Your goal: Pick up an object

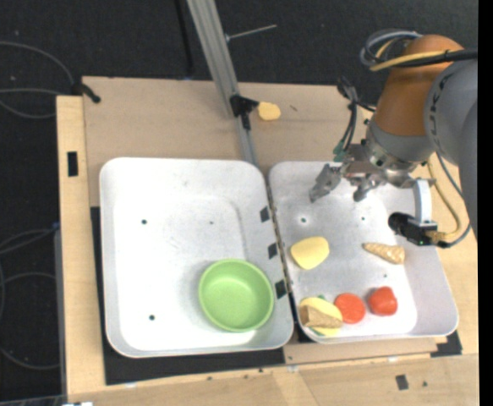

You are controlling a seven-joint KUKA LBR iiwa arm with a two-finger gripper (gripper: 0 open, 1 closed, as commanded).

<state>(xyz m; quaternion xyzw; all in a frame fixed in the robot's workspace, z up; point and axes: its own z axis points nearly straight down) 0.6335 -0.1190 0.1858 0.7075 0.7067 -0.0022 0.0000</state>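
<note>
gripper spread above the right bin, nothing in it yet

the nearest candidate for you is the pale yellow piece (309,252), lying alone near the left wall of the right bin (347,218), beside the divider. further along the near edge sit a yellow and tan item (320,315), a round red-orange one (350,308) touching it, and a red one (383,301) just beside that. a tan cone-like piece (384,251) lies toward the right wall. the left bin (170,201) holds a green bowl (236,294) at its near side.

the gripper (339,184) hangs over the far part of the right bin with its fingers parted and no object between them, well apart from every item.

to do this step well, you would pick the lone pale yellow piece: it has bare floor around it, so the fingers can straddle it without nudging a neighbour. centre over it, come straight down, and close across its narrow side. the crowded row at the near edge looks riskier, since a finger could land on two items at once.

hard to make out: the height of the gripper above the bin floor, what the yellow and tan item really is, and the small yellow object (269,111) on the bench (145,125) behind the bins.
</note>
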